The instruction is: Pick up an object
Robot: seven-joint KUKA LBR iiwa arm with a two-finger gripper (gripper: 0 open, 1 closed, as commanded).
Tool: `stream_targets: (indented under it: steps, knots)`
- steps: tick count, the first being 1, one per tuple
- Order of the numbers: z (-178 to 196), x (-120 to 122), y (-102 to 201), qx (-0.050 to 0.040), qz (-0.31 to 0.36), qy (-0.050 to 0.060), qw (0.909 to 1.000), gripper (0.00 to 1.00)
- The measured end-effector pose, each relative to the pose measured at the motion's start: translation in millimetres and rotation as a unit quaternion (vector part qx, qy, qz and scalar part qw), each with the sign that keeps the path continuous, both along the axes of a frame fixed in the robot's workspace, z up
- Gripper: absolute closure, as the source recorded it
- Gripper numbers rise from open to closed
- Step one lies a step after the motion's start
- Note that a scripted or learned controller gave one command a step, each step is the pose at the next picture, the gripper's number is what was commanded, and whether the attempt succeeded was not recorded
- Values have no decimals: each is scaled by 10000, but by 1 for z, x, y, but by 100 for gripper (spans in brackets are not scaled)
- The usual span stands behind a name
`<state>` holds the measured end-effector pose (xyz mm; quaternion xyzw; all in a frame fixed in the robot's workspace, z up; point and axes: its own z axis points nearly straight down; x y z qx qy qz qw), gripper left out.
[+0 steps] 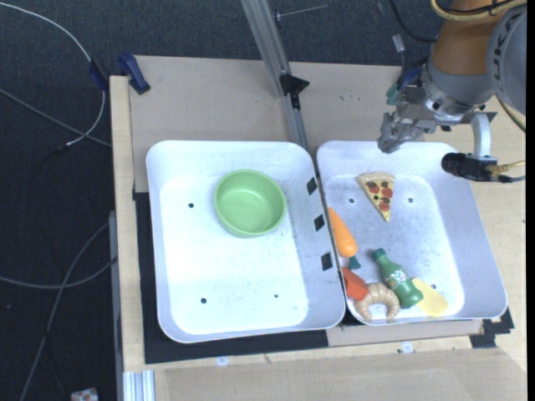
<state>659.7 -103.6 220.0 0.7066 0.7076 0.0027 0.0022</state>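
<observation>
A: Arm pose?
B: I see the arm (481, 32) at upper right, wrist angled down-left, gripper (393, 140) over the right bin's (468, 224) top rim.
A: Pincer?
B: Can't tell how it stands; nothing visibly held.
A: Counts?
B: Two bins. Left bin (175, 249): one green bowl (249, 202). Right: one carrot (342, 232), pizza slice (379, 192), green bottle (397, 279), croissant (379, 301), one red piece (354, 284), one yellow piece (432, 300).

No readable text, labels, brands or numbers on anything.
</observation>
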Motion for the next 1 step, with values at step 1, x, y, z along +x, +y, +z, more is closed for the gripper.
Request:
stream_targets:
  steps: [1]
  knots:
    - [7, 1, 1, -3, 0, 10, 10000, 100]
